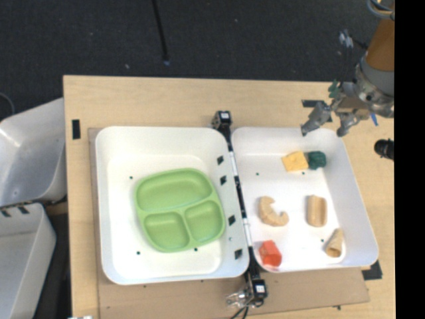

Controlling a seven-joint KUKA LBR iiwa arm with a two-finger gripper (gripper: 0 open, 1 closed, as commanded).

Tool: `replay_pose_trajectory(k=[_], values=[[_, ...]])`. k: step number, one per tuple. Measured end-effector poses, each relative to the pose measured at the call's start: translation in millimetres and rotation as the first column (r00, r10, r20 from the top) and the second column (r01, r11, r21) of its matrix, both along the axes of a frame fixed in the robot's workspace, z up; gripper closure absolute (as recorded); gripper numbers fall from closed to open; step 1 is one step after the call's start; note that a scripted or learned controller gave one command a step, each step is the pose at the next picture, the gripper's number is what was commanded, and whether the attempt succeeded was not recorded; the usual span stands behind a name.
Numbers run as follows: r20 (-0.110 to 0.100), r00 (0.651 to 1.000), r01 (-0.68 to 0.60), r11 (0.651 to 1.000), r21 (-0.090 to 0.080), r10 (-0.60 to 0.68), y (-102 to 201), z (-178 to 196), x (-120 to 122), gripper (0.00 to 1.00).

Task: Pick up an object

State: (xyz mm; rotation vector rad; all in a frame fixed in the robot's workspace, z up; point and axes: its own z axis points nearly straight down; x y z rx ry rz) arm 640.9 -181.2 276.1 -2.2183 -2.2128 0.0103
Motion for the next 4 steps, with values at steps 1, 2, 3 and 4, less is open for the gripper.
replay_pose_trajectory(k=[1,2,3,4], values=[[0.012,1.000,-0.003,1.000,-0.002,0.003,1,7,2,0.00],[0.008,1.000,-0.003,1.000,-0.003,0.003,4,-54,4,0.00],[0.007,1.000,-0.006,1.000,-0.002,0.006,9,-110,12,0.00],[0.008,1.000,-0.007,1.000,-0.002,0.007,16,-167,10,0.00]])
